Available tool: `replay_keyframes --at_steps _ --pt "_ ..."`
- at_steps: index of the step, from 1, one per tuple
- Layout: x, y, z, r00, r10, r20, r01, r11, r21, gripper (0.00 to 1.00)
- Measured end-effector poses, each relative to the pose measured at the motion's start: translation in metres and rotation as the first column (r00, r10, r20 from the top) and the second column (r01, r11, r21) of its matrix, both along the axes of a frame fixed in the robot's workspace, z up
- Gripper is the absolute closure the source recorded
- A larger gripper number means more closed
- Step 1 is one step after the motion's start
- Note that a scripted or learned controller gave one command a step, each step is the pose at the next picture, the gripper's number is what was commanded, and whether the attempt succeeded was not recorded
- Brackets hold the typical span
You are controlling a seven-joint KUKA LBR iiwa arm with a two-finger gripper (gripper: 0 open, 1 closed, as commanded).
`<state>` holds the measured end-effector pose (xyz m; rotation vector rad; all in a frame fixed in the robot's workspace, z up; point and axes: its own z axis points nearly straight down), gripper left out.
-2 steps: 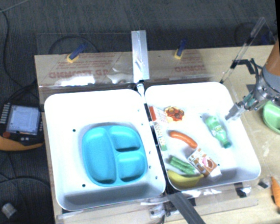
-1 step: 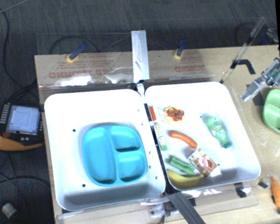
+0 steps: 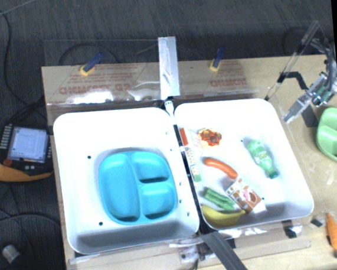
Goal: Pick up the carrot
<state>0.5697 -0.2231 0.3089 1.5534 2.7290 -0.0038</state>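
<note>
An orange-red, carrot-like stick (image 3: 219, 167) lies at a slant in the middle of the right bin (image 3: 274, 121), apart from the things around it. A second orange piece with a green tip (image 3: 335, 237) lies outside the bins on the bench, at the bottom right corner. Nothing touches or covers either one.
The right bin also holds a green bottle (image 3: 261, 158), a banana (image 3: 221, 218), green beans (image 3: 219, 199), a small carton (image 3: 245, 196) and a red-orange toy food (image 3: 209, 136). A blue divided tray (image 3: 138, 186) sits in the left bin (image 3: 77, 170). A green object (image 3: 332, 133) and a metal fixture (image 3: 310, 94) stand at the right.
</note>
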Motion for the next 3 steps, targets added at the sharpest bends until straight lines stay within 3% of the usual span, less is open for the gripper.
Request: replay_keyframes --at_steps 1,2,3 --pt "-0.067 0.0 -0.126 1.0 -0.024 -0.002 0.024 1.0 0.003 1.0" --pt "-0.063 0.0 -0.009 1.0 0.004 0.001 -0.004 1.0 0.002 1.0" --pt "-0.067 -0.001 -0.002 0.994 0.113 0.001 -0.113 0.994 0.0 1.0"
